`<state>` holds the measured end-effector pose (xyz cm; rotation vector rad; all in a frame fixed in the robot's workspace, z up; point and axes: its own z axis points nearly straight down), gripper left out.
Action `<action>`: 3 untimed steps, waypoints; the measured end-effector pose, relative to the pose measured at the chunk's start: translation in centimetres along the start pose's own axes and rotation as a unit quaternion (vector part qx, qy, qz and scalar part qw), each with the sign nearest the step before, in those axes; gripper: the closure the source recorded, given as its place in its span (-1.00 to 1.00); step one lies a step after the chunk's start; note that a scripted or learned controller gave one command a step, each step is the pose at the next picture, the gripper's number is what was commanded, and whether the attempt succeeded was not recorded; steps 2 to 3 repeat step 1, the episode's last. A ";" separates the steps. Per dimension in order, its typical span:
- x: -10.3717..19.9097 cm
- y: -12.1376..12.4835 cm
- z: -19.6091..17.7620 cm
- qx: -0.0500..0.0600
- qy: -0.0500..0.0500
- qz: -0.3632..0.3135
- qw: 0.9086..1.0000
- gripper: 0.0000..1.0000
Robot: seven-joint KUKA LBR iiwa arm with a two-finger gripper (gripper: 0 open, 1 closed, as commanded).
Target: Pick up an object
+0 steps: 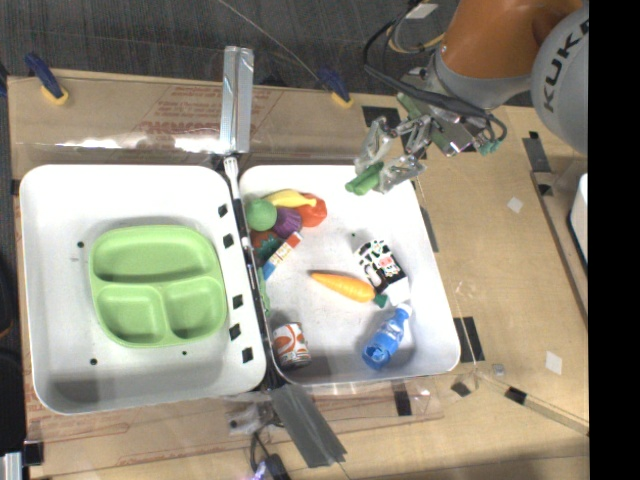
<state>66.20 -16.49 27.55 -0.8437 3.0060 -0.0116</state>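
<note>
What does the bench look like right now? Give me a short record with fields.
left bin: holds a green divided tray
right bin: carrot, blue bottle, can, black-and-white toy, pile of toy fruit in the far left corner
gripper: above the right bin's far edge, with a green object at its fingers; a firm hold cannot be told

Glossy white plastic bins (430, 268) hold a matt green plastic tray (155, 283); the bench (510, 298) looks like smooth wood.
</note>
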 end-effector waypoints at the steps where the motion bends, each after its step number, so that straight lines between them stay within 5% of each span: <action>1: -0.1 0.0 -1.1 0.002 -0.002 0.000 1.000 1.00; 3: -0.1 0.0 -1.1 0.002 -0.002 0.000 1.000 1.00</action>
